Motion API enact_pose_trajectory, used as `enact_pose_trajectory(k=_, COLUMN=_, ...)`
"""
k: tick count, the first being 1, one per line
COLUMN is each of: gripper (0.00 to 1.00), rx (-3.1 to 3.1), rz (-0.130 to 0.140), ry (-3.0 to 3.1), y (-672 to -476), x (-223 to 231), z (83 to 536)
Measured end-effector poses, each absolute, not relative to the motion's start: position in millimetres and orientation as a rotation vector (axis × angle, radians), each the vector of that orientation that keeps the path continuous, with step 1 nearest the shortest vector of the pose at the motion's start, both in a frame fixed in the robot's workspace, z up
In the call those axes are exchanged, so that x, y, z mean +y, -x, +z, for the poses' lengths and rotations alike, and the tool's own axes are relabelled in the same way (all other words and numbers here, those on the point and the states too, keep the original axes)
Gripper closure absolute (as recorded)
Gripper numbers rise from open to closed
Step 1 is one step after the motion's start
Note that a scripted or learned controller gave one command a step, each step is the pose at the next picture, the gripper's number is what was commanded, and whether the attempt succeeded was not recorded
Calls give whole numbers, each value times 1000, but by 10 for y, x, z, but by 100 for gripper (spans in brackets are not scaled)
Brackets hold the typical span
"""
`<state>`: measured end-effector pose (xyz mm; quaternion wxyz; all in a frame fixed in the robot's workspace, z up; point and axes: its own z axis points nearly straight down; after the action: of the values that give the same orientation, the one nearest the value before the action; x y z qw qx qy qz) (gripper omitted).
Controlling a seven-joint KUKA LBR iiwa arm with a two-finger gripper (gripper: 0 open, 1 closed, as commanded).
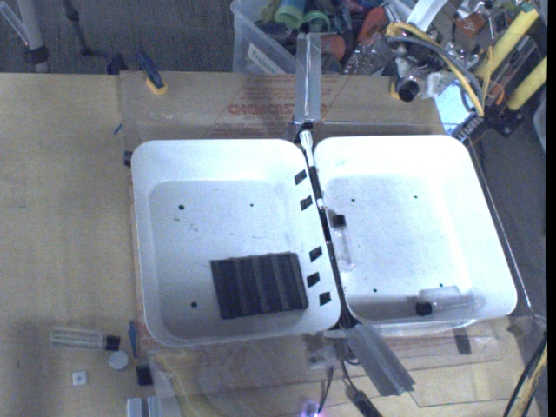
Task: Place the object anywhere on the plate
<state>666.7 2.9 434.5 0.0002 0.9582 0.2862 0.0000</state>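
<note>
Here is the bench from above, 2 white bins side by side, and the task looks to be at its very start. The plate (pixel 259 285), a dark ribbed slab, lies flat in the lower part of the left bin (pixel 165 176), close to that bin's right wall, and its top is bare: nothing rests on it, nothing touches it. Over in the right bin (pixel 486 233) there are 2 small see-through pieces, and either could be the object. The clear tube (pixel 441 302) with a dark end lies on its side at the lower right of the frame, against the bin's near wall. The small capped piece (pixel 339 233) lies just beside the divider, by the row of black tabs (pixel 311 241) that runs down the middle. It is too small to make out more than a dark top and a pale body. Both are well apart from the plate, with the divider between them and it. So, judging from how things lie, 0 steps are finished: the pick, the carry across the divider and the set-down are all left to do. At the upper right of the frame sits a tangle of yellow cables (pixel 469 59) and metal parts, and a tub of tools (pixel 321 11) stands behind the bins, both clear of the action.
</note>
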Motion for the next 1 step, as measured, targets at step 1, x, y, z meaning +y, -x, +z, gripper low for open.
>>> enact_pose_trajectory(k=1, gripper=100, rx=313, rz=0, ry=-3127, y=-6460, x=-942, z=4343)
